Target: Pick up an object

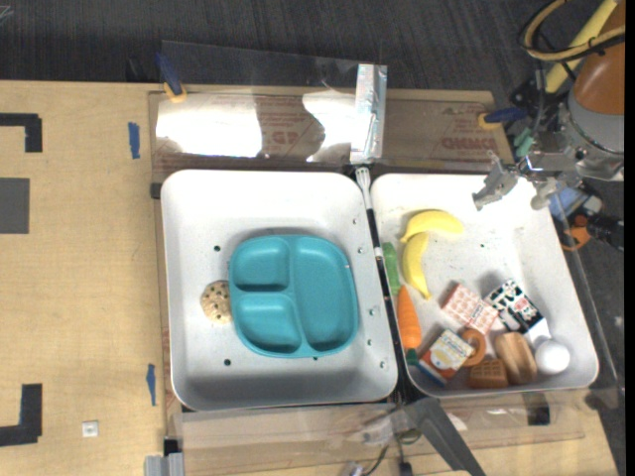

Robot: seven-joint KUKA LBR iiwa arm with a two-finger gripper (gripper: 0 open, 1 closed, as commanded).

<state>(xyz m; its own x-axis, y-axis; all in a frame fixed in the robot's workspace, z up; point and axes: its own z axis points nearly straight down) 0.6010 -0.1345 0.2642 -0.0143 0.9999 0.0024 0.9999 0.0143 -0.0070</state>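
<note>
The right bin (556, 256) holds a yellow banana (425, 241) at its upper left. A pile of small items lies along its near side. In the pile are an orange carrot (408, 317), a pink box (467, 307), a black-and-white carton (517, 305), a brown loaf (513, 356) and a white ball (552, 356). My gripper (513, 192) hangs over the bin's far right corner, above bare floor, right of the banana. Its fingers are spread open with nothing between them.
The left bin (189, 226) holds a teal divided plate (295, 294) and a cookie (215, 300) beside it. A clear plastic sheet (268, 117) stands behind the bins. A green item (390, 266) lies by the divider. Cables and the arm crowd the right.
</note>
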